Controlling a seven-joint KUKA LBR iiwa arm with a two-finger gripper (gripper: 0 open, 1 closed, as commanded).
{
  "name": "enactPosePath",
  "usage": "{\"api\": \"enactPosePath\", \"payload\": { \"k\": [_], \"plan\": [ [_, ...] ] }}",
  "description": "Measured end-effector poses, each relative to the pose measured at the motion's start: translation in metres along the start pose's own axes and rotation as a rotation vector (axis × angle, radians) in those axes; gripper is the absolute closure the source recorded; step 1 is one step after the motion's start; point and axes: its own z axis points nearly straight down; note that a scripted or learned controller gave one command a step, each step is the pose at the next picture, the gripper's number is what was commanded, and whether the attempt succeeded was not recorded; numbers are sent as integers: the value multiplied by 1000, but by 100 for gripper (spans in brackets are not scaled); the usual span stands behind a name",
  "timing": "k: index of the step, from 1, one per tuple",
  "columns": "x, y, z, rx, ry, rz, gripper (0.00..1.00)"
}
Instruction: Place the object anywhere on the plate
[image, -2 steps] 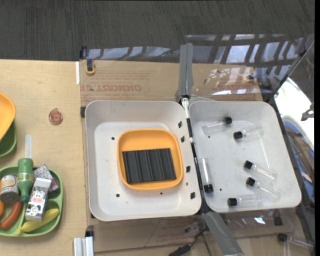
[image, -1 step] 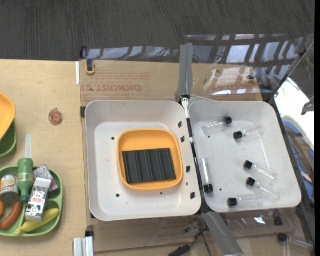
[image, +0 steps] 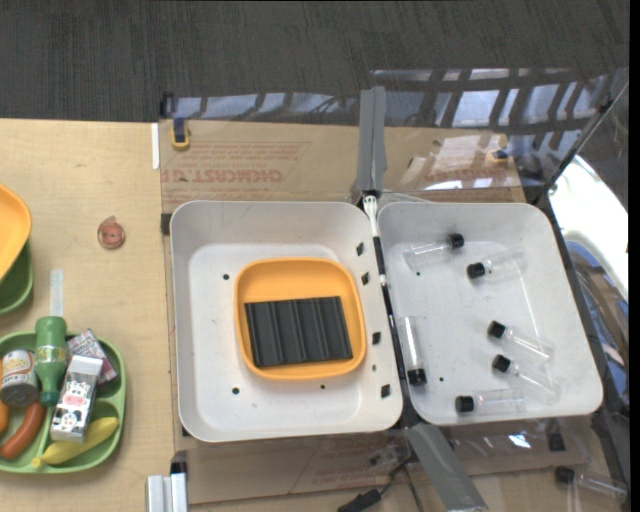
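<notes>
Nothing sits on the plate (image: 298, 283) yet; 6 vials (image: 480, 268) lie in the right bin (image: 560, 250), unpicked.

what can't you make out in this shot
- Clear vials in the right bin: black caps show, but the see-through bodies blend into the white floor; an exact count is unsure.
- Yellow plate: its middle is covered by a dark ribbed block.
- Green tray of toy food: cut off by the left edge; labels too small to read.
- Cardboard print: too faint to read.
</notes>
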Motion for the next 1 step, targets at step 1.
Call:
{"api": "enactPosePath", "payload": {
  "k": [1],
  "plan": [
    [7,11,1,-3,-1,-395,0]
  ]
}}
